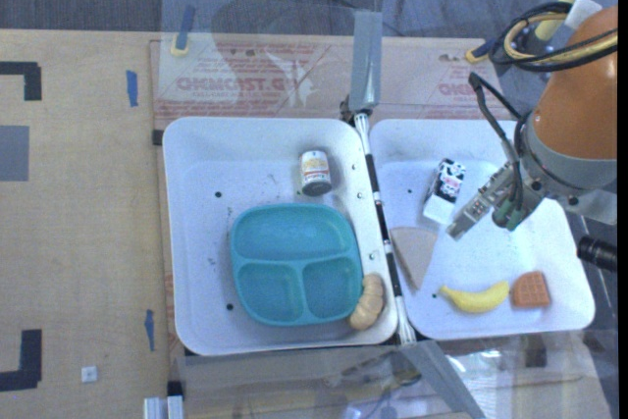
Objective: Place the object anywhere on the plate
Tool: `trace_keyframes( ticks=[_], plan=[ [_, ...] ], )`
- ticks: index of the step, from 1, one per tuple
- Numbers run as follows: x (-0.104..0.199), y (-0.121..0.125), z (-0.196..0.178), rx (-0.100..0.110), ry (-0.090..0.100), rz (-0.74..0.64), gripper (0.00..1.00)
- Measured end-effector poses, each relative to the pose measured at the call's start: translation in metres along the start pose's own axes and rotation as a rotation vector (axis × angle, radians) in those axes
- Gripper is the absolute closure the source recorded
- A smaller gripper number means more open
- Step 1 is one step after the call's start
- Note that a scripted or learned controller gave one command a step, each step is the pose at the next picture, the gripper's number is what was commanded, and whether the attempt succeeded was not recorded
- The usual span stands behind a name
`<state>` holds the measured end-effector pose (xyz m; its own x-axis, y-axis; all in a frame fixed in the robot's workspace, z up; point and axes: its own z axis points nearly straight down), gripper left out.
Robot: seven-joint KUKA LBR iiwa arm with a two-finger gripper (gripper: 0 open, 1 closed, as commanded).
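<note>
Camera view: arm over right bin [579, 304], nothing grasped
Teal plate [294, 262] lies in left bin [191, 211] with jar [315, 172], bread roll [369, 301]; right bin: banana [475, 296], waffle [531, 290], small carton [446, 188]; pincer [469, 215] released beside carton

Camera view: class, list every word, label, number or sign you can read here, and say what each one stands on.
"OKMOIST.G" or similar, in faded red print on the clear sheet behind the bins; the letters are blurred, so the reading is uncertain.
Label on the small jar in the left bin: too small to read.
Black-and-white pattern on the small carton in the right bin: no legible text.
Nothing else bears readable text.
</note>
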<state>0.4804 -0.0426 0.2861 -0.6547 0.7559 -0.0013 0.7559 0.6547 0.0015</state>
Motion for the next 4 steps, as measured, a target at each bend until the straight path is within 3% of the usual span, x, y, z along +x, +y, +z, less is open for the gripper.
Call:
trace_keyframes(
  ticks=[1, 2, 3, 4],
  plan=[
    [-0.025, 0.042, 0.017, -0.003, -0.003, -0.126, 1.00],
    [-0.081, 0.110, 0.100, -0.003, -0.003, -0.264, 1.00],
    [-0.050, 0.080, 0.024, -0.004, -0.004, -0.479, 1.00],
    [0.004, 0.065, 0.057, -0.002, -0.001, -0.526, 1.00]
  ],
)
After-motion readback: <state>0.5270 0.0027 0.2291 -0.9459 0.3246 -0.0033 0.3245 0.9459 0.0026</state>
